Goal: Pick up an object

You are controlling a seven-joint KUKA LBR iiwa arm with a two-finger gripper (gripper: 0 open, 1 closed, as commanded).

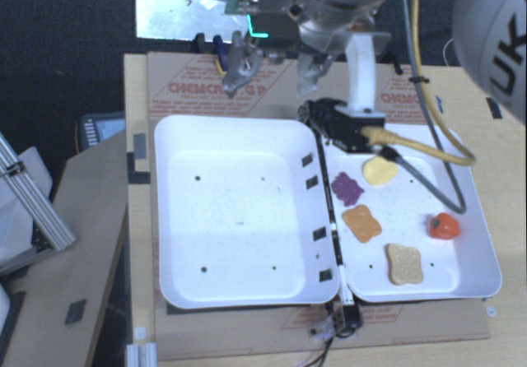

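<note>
Cardboard (198, 87) under bins reads "CHEMCO"; jaws (276, 73) spread wide, empty, above it.

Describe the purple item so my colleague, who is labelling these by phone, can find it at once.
Start at the right-hand white bin, the one holding several small items. Along its left side, close to the divider between the bins, lies the purple item, just above an orange slab. It is the only purple piece, lumpy like a grape cluster, while its neighbours are yellow, orange, red and tan.
</note>
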